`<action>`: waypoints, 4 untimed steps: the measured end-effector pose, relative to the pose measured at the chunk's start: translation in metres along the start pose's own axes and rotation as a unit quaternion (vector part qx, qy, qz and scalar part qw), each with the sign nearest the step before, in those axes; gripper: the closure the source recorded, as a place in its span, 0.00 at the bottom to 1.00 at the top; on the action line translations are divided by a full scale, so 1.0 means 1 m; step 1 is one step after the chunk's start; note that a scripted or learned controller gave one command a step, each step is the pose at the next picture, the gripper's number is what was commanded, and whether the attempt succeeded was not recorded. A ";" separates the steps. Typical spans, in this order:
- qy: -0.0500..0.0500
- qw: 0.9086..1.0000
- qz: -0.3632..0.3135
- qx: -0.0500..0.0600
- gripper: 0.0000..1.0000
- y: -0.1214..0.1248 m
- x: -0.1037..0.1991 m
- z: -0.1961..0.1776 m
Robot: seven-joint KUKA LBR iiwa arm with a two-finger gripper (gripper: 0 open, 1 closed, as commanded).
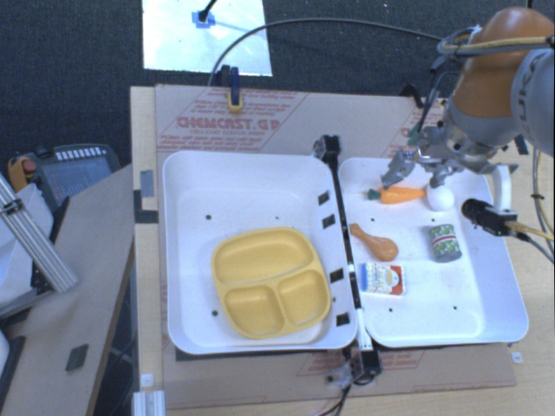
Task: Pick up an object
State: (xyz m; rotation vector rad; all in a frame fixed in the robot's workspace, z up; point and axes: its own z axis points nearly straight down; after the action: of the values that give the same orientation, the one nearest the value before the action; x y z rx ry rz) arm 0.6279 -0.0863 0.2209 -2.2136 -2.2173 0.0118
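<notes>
So in the camera view the gripper is down at the back edge of the right bin, fingers spread apart with nothing between them. The left fingertip hangs right over the leafy end of the toy carrot, the other one sits just above the white egg. Can't tell if either actually touches.

Count for the right bin: one carrot, one egg, one drumstick, one small green can, one red-and-white packet. Five things. The left bin has one yellow divided plate toward its front.

Room-wise: carrot and egg are touching each other near the back edge, so it's tight there. The drumstick and packet hug the divider side, the can is mid-bin. The front right corner of the right bin is wide open, same for the back half of the left bin.
</notes>
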 end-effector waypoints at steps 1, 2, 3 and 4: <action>0.000 1.000 -0.001 -0.006 0.00 0.002 0.000 -0.008; -0.001 1.000 0.000 -0.005 0.00 0.008 -0.006 0.036; -0.001 1.000 0.001 -0.005 0.00 0.006 -0.016 0.090; 0.000 1.000 0.000 -0.005 0.00 0.007 -0.015 0.139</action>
State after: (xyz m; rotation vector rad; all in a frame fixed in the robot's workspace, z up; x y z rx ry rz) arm 0.6329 -0.1015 0.0821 -2.2192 -2.2218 0.0017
